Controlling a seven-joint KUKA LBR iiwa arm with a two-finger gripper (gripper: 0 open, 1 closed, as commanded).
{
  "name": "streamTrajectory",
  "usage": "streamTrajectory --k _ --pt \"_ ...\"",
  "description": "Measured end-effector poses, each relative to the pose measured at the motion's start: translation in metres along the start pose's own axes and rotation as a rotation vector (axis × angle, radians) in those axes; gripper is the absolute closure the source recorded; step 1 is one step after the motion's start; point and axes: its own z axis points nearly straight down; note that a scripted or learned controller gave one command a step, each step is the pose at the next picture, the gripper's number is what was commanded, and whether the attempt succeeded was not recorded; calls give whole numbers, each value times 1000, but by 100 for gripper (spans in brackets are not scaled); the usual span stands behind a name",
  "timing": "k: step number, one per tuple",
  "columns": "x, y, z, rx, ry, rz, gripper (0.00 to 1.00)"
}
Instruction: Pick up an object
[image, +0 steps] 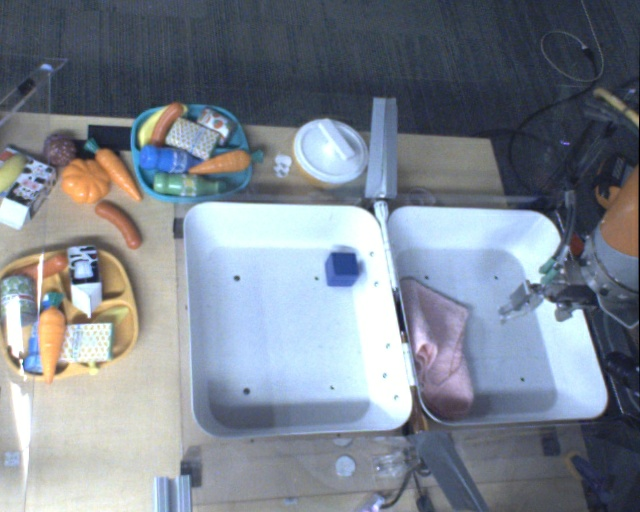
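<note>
Gripper (530, 298) over the right bin (580, 400) – fingers apart, holding nothing – beside the pink cloth (442, 345)

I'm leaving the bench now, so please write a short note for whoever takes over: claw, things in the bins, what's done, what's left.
Claw: low over the right bin, near its right side, nothing seen between its fingers; open or shut can't be told.
Pink cloth: crumpled along the right bin's left wall, apart from the claw.
Blue block: in the left bin, toward its upper right.
Done: nothing lifted yet.
Left: the whole pick; the cloth is the nearer candidate.
</note>
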Motion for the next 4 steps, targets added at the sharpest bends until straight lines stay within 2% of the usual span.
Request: streamTrajectory --k 1,2,3,4 --pt "49 41 126 -6 -1 -47 0" --pt "62 102 130 -15 -2 -21 0" --pt "63 104 118 -20 -1 -25 100" --pt "82 86 -48 -4 -1 -309 100"
